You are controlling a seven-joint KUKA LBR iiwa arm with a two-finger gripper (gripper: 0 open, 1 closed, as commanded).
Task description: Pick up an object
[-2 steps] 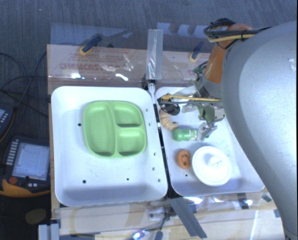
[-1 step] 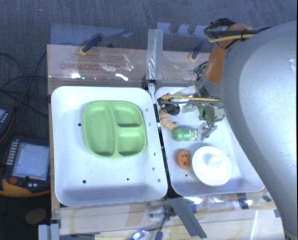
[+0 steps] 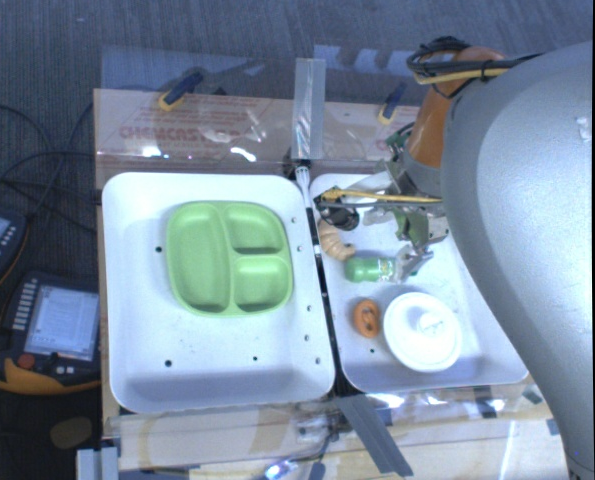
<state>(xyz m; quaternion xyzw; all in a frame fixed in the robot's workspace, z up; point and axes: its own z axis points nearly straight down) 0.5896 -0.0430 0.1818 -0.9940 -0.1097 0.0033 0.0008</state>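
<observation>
My gripper (image 3: 415,256) hangs low over the right bin (image 3: 487,363), near its middle, under the big grey arm. Just left of it lies a small green bottle (image 3: 368,267) on its side, close to the gripper tip; I cannot tell whether they touch. A tan object (image 3: 334,240) lies above-left of the bottle, by the bin's left wall. An orange object (image 3: 366,316) sits below the bottle. Beside it, a white round bowl (image 3: 423,330) rests towards the bin's front.
The left bin (image 3: 137,348) holds a green divided plate (image 3: 229,256) in its middle. The arm covers the right bin's far right side. A pendant and cables lie on the floor at the left.
</observation>
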